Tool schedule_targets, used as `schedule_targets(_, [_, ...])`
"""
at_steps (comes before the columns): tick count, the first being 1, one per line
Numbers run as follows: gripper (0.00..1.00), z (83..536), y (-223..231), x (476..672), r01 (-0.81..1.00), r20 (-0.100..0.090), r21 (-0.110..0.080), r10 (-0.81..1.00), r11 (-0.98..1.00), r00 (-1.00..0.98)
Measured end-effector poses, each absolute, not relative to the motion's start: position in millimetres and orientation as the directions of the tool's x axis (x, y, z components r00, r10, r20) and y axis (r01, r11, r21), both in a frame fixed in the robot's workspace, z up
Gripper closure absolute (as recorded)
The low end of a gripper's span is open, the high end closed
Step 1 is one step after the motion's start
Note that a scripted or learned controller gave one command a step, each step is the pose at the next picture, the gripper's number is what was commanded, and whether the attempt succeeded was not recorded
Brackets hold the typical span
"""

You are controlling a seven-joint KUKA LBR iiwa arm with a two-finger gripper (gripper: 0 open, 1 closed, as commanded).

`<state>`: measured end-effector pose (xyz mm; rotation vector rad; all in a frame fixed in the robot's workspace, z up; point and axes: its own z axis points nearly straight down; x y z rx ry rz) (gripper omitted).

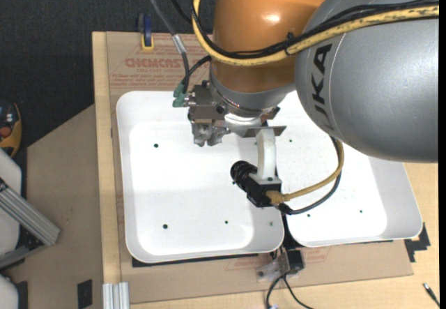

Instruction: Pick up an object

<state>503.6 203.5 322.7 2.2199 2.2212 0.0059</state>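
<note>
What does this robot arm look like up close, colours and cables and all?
The arm is smooth grey metal with black lettering and a glossy orange dome. A yellow-and-black braided cable loops around it to a black connector. The gripper is small and grey metal.

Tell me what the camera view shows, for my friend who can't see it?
A big grey robot arm with an orange band reaches in from the right, over the left white bin of two side by side. Its end effector hangs low above that bin's far side. The right bin is partly hidden under the arm.
</note>
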Motion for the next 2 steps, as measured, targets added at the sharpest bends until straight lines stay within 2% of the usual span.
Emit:
schedule_targets(1, [1.0, 261.0, 225.4, 522.1, 1.0, -0.002, -0.008, 1.0, 0.002, -0.002])
schedule_targets(2, [1.0, 284.7, 224.6, 502.2, 1.0, 0.001, -0.001, 1.0, 0.001, -0.001])
